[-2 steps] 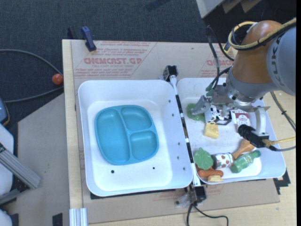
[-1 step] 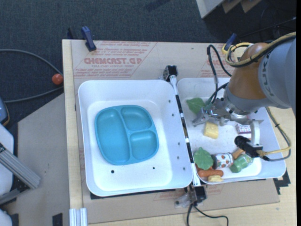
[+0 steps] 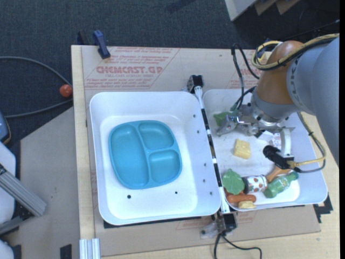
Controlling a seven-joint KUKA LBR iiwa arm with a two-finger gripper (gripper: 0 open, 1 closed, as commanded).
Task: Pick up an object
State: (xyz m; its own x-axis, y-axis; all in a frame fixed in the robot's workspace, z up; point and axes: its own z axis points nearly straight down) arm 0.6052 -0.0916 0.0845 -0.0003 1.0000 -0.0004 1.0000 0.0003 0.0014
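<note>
Cheese wedge (image 3: 242, 149): pale yellow, lying loose in right bin (image 3: 312, 196); jaws' state unclear.

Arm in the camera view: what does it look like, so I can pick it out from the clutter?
The arm is a thick grey rounded body with an orange band above the wrist. Yellow and black cables loop beside that band. The gripper end is metallic silver.

Divided plate (image 3: 144, 154) in left bin (image 3: 102, 112) (toys (image 3: 242, 149) fill right bin (image 3: 312, 190)).
</note>
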